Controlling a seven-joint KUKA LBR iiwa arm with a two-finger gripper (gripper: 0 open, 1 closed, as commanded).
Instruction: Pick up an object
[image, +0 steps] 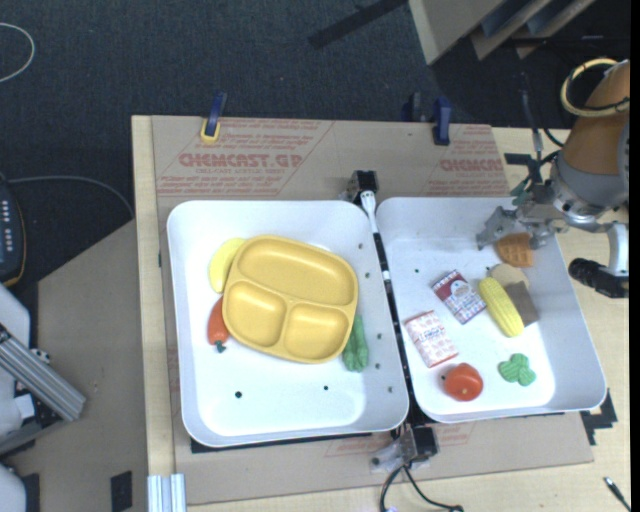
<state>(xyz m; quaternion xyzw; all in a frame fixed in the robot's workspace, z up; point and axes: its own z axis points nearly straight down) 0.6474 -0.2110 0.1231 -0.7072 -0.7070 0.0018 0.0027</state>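
My gripper (518, 228) hangs over the far right part of the right bin (420, 225), at the end of the grey arm with its orange band (597, 140). Directly under it lies a small brown-orange bread-like piece (517, 252), partly covered by the gripper; I cannot tell if it is touched or held. Nearer the front of the same bin lie a yellow corn cob (502, 306) against a brown block (523, 301), two red-and-white packets (458, 296) (430, 338), a red tomato (462, 382) and a green broccoli piece (517, 370).
The left bin (280, 415) holds a yellow divided tray (290, 298), with a yellow piece (224, 263) and a red pepper (217, 325) at its left edge and a green vegetable (356, 346) at its right. A raised rim (381, 280) separates the bins.
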